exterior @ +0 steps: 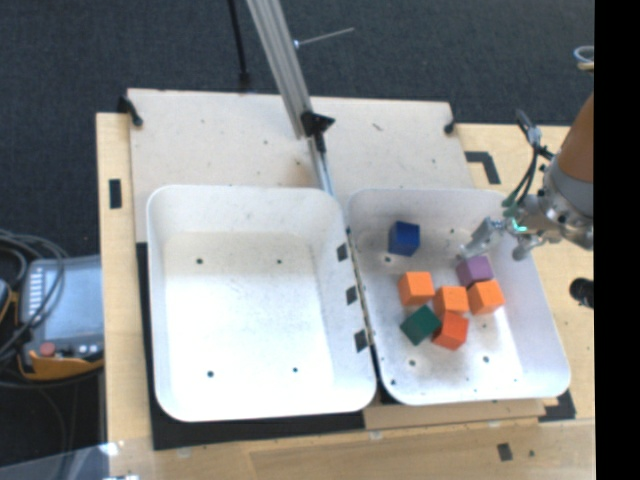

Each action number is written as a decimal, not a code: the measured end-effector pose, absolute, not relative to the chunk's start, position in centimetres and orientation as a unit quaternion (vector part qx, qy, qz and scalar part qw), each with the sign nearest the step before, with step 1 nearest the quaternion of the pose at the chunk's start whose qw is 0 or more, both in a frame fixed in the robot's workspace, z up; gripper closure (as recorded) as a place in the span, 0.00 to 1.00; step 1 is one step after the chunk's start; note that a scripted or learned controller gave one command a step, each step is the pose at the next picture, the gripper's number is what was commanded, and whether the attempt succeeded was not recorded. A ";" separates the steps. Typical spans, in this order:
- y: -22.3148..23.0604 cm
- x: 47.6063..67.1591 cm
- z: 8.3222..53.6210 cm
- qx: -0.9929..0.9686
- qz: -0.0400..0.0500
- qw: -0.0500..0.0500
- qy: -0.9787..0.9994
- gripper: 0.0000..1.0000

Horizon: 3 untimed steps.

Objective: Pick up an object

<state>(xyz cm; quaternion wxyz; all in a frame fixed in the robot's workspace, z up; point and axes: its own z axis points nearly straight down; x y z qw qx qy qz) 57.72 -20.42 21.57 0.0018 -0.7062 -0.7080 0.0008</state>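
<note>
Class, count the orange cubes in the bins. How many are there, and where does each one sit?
4, all in the right bin: one left, one centre, one right, one reddish at the front. More could hide beneath.

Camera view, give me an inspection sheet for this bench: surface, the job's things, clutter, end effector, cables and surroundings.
Surface: wooden bench bearing a left bin and a right bin, side by side.
Job's things: all in the right bin: blue cube apart at the back; purple cube, three orange cubes, green cube and red-orange cube clustered.
Clutter: nothing seen.
End effector: end effector above the right bin, just behind the purple cube; nothing seen between its fingers.
Cables: wires along the wrist; dark cables on the floor at left.
Surroundings: aluminium bar, control pendant, dark carpet.
</note>
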 end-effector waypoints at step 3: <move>-20.7 58.2 11.7 -0.707 0.001 -0.002 -0.707 0.00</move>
